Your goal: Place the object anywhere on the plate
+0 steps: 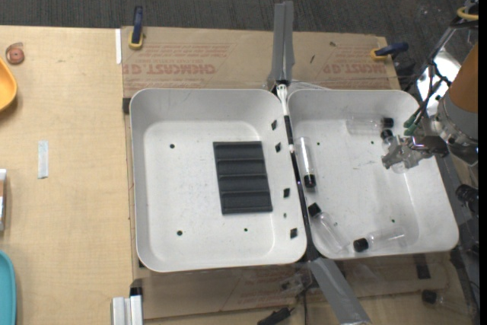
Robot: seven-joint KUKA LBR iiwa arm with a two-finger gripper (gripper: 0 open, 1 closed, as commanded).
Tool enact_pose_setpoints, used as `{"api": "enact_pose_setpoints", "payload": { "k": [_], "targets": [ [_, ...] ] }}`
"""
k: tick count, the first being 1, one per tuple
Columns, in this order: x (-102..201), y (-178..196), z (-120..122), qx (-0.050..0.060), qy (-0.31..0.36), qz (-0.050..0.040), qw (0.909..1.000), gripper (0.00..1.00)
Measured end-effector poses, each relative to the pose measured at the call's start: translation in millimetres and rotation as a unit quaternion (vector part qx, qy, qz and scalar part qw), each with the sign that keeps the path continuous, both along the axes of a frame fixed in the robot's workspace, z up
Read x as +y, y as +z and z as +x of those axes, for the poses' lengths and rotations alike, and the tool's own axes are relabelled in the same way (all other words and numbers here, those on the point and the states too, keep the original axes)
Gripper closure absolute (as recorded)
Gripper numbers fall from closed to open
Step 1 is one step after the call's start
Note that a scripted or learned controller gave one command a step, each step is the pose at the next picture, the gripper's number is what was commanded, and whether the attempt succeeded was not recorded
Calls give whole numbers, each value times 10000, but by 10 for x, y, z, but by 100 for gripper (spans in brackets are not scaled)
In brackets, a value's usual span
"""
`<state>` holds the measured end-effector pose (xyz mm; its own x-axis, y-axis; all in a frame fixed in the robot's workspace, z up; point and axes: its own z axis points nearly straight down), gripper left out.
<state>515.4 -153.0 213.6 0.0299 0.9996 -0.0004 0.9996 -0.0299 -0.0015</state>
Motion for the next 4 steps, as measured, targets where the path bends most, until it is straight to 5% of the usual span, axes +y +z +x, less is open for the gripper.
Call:
{"api": "enact_pose_setpoints", "payload": {
  "k": [1, 2, 3, 4],
  "targets": [
    [523, -248, 243, 15, -241, -2, 9997, 100],
    [1335, -211, 660, 9, 688, -6, 9976, 100],
    [2382, 102, 467, 4, 1774, -4, 9841, 100],
    [3048, -23, 473, 12, 1986, -7, 9801, 100]
  ]
}}
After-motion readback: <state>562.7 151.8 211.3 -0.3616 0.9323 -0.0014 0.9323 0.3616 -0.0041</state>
